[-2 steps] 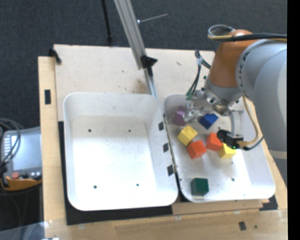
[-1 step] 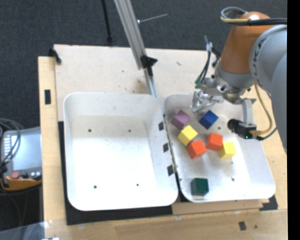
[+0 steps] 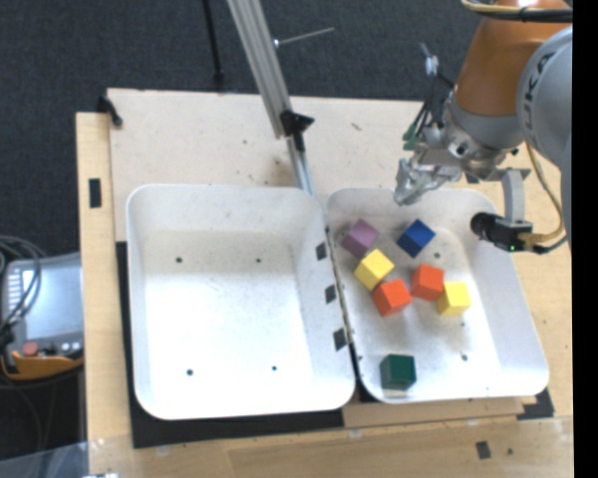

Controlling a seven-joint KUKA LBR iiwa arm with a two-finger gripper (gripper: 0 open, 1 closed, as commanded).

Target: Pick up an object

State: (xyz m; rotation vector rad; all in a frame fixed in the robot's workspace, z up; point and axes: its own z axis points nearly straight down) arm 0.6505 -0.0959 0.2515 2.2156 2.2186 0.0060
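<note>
A grey box with cables (image 3: 35, 312) sits off the bench's left edge. On the bench (image 3: 199, 137), the left bin (image 3: 145, 217) takes up the left half. A slanted aluminium rail (image 3: 264, 63) runs down from the top to the seam between the two bins.

The right bin (image 3: 508, 337) holds seven small cubes. A purple cube (image 3: 360, 236) lies near the bin's far left corner, with a yellow cube (image 3: 374, 267) just beside it toward the near edge. An orange cube (image 3: 391, 296) touches or nearly touches that yellow one. A dark green cube (image 3: 398, 371) lies alone by the near edge. A blue cube (image 3: 416, 238) sits toward the far edge, a red-orange cube (image 3: 428, 282) lies mid-bin, and a second yellow cube (image 3: 454, 297) rests just beside it on the right.

The gripper (image 3: 411, 189) hangs over the bin's far edge, above and apart from the blue cube, with nothing between its fingers. Whether the claw is apart or together cannot be told. The arm (image 3: 508, 63) enters from the right.
</note>
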